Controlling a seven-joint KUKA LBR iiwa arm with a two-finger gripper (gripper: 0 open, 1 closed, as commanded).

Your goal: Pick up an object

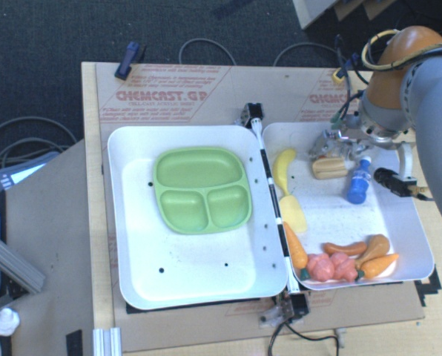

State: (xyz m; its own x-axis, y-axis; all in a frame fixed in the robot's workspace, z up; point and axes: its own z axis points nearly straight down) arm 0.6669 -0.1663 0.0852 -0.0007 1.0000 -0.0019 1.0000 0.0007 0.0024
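Observation:
My gripper [338,144] hangs over the far part of the right bin [410,232], below the orange band of the arm. Just in front of it lies a tan block [329,168], close to the gripper or touching it; I cannot tell which. A blue bottle [357,183] lies to the right of the block. A yellow banana [283,167] and a pale yellow fruit [293,214] lie along the bin's left wall. At the near end lie a carrot [296,248], a pink cluster [332,268], an orange sausage [344,248] and an orange pepper [378,256].
The left bin [132,221] holds a green divided plate [202,189]. A black clip [252,113] sits where the bins meet at the far side. A blue clamp [127,60] is on the board's far left corner. Cables lie around the bench.

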